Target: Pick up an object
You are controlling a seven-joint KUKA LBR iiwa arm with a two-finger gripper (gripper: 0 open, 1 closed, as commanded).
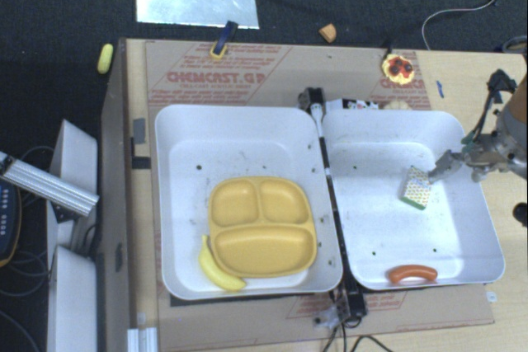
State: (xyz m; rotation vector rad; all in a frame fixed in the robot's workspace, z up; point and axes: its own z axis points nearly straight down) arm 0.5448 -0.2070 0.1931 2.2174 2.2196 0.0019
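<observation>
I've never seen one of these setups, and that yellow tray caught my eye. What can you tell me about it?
The yellow tray is a rounded-corner divided plate, looking like smooth plastic, with three compartments: two small ones at the far side and one wide one at the near side. It lies flat in the left bin, toward the near edge. A banana curves along its near-left corner, apparently touching the rim. Nothing lies in its compartments.

Left bin (177, 177): divided plate (262, 225) inside, banana (216, 268) touching its front-left edge.
Right bin (470, 202): sponge (418, 191) right of middle, hot dog (412, 274) at the front wall.
</observation>
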